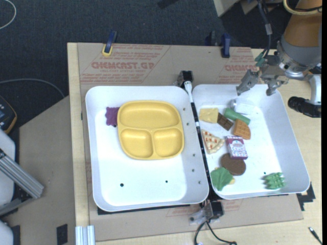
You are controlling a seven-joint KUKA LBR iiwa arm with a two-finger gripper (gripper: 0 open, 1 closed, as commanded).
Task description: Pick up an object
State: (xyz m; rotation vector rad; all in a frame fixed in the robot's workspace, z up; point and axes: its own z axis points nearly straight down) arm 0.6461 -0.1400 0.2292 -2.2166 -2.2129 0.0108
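My gripper (259,86) hangs over the far edge of the right bin (286,137), open, with nothing between its fingers. Just below it in the bin lie a whitish piece (247,106) and a green piece (238,117). Further toward the bin's left side are a cheese wedge (208,115), a dark brown block (225,121), an orange waffle (242,130), a pizza slice (212,141), a small purple box (236,148), a brown cookie (233,164) and a green leaf (221,178). A green bumpy piece (273,180) sits alone near the front right corner.
The left bin (102,172) holds a yellow divided plate (150,129) with a purple piece (111,116) beside it. The bins' rims meet along a middle ridge (196,137). Clamps (108,45) stand at the board's far edge.
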